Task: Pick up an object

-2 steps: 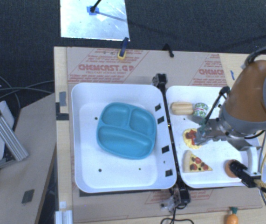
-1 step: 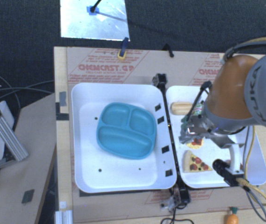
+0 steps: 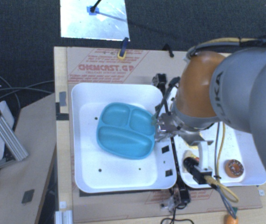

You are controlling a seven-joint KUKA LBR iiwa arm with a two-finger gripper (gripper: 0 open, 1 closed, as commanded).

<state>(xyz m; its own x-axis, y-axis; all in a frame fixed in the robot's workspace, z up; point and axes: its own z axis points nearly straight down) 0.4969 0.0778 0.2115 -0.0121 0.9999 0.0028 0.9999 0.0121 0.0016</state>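
Dark carpeted floor surrounds the station on the upper and left sides, with several black cables trailing across it at the left.

The grey arm enters from the right and covers the upper part of the right-hand bin. Its orange band sits above the wrist.

The desk is pale wood, overlaid with a brown board printed in red "CHEMCAST GP".

The two white bins rest side by side on that board. The left bin has several small dark holes in its floor. The right bin is largely hidden by the arm.

A reflective silver sheet lies on the floor beyond the desk.

A blue divided plate lies flat in the left bin, right of centre, with its right edge near the wall between the bins.

An aluminium rail slants over a beige side surface at the left.

The gripper is low, at the plate's right rim, above the wall between the bins. Whether it is spread or closed cannot be told, nor whether it touches the plate.

A brown ring doughnut lies in the right bin near its front right corner.

A yellow and blue clip sits at the board's far edge.
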